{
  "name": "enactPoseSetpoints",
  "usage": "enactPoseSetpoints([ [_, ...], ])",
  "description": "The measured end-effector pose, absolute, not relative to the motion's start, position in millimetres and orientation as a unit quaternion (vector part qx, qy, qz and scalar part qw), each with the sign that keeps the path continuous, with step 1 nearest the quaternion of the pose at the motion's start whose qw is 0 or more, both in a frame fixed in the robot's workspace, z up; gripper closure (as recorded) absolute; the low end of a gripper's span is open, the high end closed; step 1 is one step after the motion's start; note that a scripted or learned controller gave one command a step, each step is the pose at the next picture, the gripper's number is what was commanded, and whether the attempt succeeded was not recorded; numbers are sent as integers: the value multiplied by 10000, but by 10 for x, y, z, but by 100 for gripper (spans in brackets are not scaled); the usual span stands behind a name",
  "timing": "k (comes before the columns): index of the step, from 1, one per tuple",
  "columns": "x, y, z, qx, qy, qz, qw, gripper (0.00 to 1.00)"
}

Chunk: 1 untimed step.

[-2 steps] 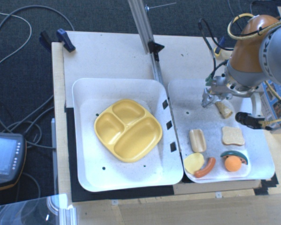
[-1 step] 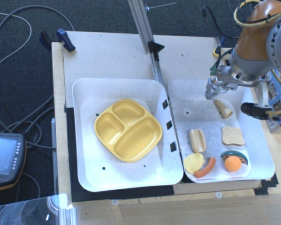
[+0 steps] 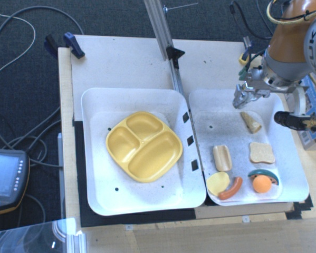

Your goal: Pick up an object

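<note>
My gripper (image 3: 243,99) hangs over the far part of the right bin (image 3: 210,109), open, with nothing between its fingers. Just in front of it and slightly right lies a tan wedge of bread (image 3: 251,122), apart from the fingers. Nearer the front lie a slice of toast (image 3: 261,153), a hot dog bun (image 3: 221,157), a pale yellow disc (image 3: 218,183), a red sausage (image 3: 231,188) and an orange ball (image 3: 261,184) resting against a teal ring (image 3: 266,173).
The left bin (image 3: 94,115) holds a yellow divided plate (image 3: 143,146). A metal rail (image 3: 163,25) slants down to the gap between the bins. A blue clamp (image 3: 73,44) sits at the bench's far left corner.
</note>
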<state>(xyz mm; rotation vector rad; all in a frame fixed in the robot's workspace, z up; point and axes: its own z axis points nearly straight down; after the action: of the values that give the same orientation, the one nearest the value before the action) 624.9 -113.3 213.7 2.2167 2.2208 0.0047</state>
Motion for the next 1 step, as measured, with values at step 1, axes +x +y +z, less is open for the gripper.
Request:
enactPoseSetpoints([
  [1, 6341, -677, 2220, 7050, 7092, 19, 7, 100],
])
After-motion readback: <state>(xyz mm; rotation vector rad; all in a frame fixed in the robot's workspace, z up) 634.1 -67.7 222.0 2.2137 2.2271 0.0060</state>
